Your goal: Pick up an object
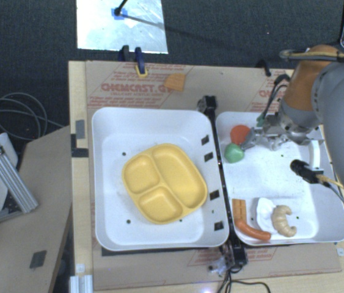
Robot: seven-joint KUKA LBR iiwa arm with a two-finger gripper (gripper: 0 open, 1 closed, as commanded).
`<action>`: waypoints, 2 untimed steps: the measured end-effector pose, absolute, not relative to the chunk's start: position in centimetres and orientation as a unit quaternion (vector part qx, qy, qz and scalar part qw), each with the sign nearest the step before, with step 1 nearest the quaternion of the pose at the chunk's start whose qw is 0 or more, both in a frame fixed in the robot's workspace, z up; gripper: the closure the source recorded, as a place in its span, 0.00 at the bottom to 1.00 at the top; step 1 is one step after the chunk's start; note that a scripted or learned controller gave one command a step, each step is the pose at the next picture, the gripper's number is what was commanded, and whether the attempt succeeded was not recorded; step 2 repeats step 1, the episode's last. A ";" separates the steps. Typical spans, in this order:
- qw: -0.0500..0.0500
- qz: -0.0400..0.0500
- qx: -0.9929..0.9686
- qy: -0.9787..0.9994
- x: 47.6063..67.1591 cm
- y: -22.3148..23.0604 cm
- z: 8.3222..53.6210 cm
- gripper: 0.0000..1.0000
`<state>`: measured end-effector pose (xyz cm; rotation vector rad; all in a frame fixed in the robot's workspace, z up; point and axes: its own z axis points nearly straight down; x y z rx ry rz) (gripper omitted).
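Lying nearest, at the front of the right bin (269, 179), are an orange sausage (252, 231), a brown stick (239, 209) just beside it, and a croissant (283, 220) touching a white dish (263, 211). Further back, a yellow plate (164, 182) sits in the left bin (107, 224). Beyond, a green ball (234, 154) lies by the right bin's left wall, a red ball (240, 133) just behind it. The gripper (252, 140) hangs close beside both (open or closed, I cannot tell; nothing seen in its grasp).

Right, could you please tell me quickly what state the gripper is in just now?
Gripper: cannot be told from this view; it sits beside the small round green object in the right-hand white bin.
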<state>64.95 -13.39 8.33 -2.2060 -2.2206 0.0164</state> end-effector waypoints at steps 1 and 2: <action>0.006 0.005 -0.705 -0.709 64.9 -13.4 8.3 0.00; 0.006 0.005 -0.705 -0.709 64.9 -13.4 8.3 0.00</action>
